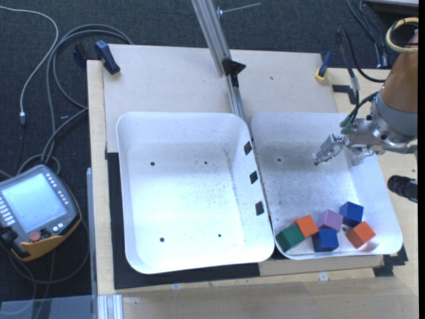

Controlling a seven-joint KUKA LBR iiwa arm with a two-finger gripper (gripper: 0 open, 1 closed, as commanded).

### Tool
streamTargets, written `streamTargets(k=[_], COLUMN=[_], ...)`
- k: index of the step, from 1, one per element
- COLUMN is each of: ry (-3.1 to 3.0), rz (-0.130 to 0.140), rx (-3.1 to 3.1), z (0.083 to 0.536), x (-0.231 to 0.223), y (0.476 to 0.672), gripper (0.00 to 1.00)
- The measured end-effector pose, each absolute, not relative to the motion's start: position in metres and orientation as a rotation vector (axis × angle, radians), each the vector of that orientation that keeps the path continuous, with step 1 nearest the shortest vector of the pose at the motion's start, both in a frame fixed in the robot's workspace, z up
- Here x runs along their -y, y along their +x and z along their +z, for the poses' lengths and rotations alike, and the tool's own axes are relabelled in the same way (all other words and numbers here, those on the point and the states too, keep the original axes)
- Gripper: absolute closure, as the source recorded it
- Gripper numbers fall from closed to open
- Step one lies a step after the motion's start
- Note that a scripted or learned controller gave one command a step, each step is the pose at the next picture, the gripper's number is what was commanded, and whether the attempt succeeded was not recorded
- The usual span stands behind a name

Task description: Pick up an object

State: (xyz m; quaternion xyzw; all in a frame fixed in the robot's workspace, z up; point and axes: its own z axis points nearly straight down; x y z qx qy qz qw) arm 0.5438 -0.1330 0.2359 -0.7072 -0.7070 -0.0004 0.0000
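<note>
Several small blocks huddle in the near right corner of the right bin [292,178]: a green one [289,236], two orange ones [307,226] [360,234], a purple one [330,219] and two blue ones [352,212] [325,239]. My gripper [342,155] hangs over the right bin's far half, well above and behind the blocks. It is open, with nothing between its fingers. The grey arm with its orange band [404,78] comes in from the right edge.
The left bin [179,191] lies beside the right one, the two rims meeting at the middle. A slanted metal rail [211,28] rises from behind the bins. A teach pendant [33,208] and cables lie on the floor at left.
</note>
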Motion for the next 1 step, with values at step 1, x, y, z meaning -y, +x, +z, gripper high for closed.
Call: streamTargets(k=[1], ry=[-2.231], rz=[-0.002], rx=[2.223], z=[0.2702], x=[0.1862], y=[0.5555], gripper=[0.00])
